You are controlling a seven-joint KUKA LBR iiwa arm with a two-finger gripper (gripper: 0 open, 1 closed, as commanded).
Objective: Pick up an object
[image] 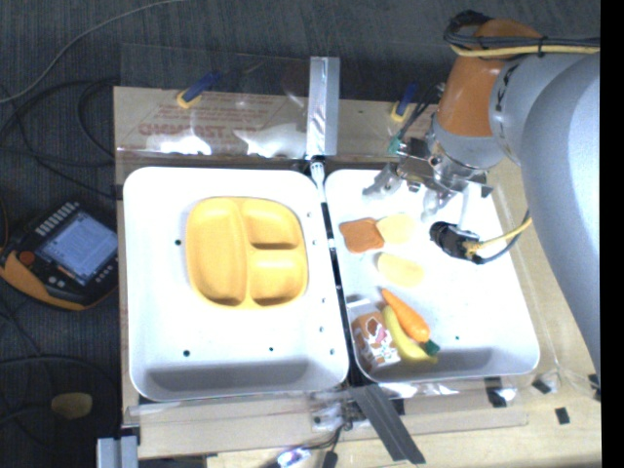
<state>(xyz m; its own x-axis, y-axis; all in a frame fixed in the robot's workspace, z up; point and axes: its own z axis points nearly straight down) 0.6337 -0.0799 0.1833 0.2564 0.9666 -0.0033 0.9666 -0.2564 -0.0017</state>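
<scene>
My gripper [406, 195] hangs over the far end of the right bin [487, 300], open with nothing between its fingers. Just below it lie a brown-orange toast-like piece [360, 234] and a pale yellow piece [397, 227], side by side. A second pale yellow piece [401, 269] rests nearer the bin's middle. At the near left of this bin an orange carrot [407, 316] lies across a yellow banana [408, 343], beside a small brown packet [370, 339].
The left bin [156, 339] holds a yellow divided plate [247, 250]. A black connector on a yellow cable [450, 238] hangs from the arm over the right bin. A handheld controller [66, 252] lies off the bench at left.
</scene>
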